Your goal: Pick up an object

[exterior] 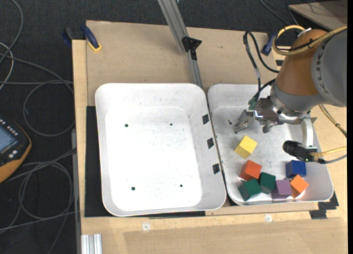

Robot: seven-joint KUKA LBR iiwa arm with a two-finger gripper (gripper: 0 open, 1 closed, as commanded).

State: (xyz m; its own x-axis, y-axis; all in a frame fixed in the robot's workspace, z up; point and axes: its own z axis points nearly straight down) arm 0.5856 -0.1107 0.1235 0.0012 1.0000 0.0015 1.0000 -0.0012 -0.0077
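dark carpet with loose black cables surrounds a plywood bench (138, 49). two shallow white bins sit side by side on it. left bin (110, 104) has only dark specks on its floor. right bin (220, 96) carries all the blocks.

arm (325, 74) comes in from the right, grey body with the orange band (295, 68) above the wrist. gripper (255, 123) is down over the upper middle of the right bin, fingers spread apart, nothing between them. left finger (241, 122) angles toward the bin floor, tip just above and left of the yellow block, not touching it as far as i can see.

block layout, right bin:
- yellow block (246, 146) alone near the bin centre, closest to the gripper
- orange-red block (251, 169) just below the yellow one
- dark green block (250, 188) at the near rim, with a second green block (267, 182) touching or just beside it
- purple block (283, 188) right of the greens
- orange block (298, 184) next to purple, at the right end of the row
- blue block (295, 168) just above that orange one

black cylindrical part (295, 149) hangs off the wrist on the right, near the blue block. metal pole (174, 16) slants across the bench behind the bins.
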